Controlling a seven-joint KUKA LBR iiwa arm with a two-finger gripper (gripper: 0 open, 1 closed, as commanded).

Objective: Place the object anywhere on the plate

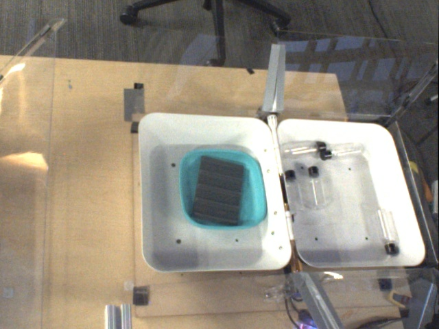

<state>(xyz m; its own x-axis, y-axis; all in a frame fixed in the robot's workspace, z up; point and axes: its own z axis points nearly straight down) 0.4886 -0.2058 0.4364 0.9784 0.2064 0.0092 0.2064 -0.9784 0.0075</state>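
How the gripper stands cannot be told from this view.

The task's object, a dark grey ribbed block (219,190), lies flat on the teal plate (188,178). It covers the plate's middle and runs toward the plate's 6 o'clock edge, with its long side tilted slightly toward 1 o'clock. Bare teal shows at the plate's 3 and 9 o'clock sides.

The plate sits in the middle of the left white bin (156,137), apart from every wall. The right white bin (406,184) touches the left bin along their shared edge at the left bin's 3 o'clock side.

In the right bin lie clear tubes with black caps:
- one tube (302,149) near the bin's 11 o'clock corner
- another clear tube (313,190) just below it, toward the centre
- a third tube (386,226) near the 4 o'clock corner

A grey metal bar (276,77) stands at 12 o'clock above the seam between the bins. Both bins rest on the wooden bench (68,197). At the view's 12 o'clock, the black base of an office chair (214,5) stands on the carpet.
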